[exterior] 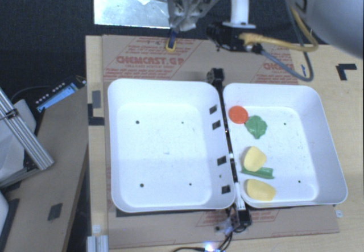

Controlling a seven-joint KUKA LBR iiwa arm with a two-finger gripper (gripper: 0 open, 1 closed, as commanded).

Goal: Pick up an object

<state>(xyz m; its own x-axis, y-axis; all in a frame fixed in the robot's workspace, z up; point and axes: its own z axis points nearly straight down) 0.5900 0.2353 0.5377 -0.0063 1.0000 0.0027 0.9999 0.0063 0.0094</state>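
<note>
Two shallow white bins sit side by side on a brown board. The left bin (165,143) has nothing on its floor. Along the left side of the right bin (307,148) lie an orange disc (238,114), a green leafy piece (256,126), a yellow piece (253,158), a thin green piece (259,173) and, nearest, another yellow piece (260,189). The gripper (183,20) hangs beyond the far edge of the left bin, well apart from the objects.

The shallow white left bin (165,148) lies wide open, while the right white bin (307,148) is crowded along its left side by small orange, green and yellow pieces (254,157).
</note>
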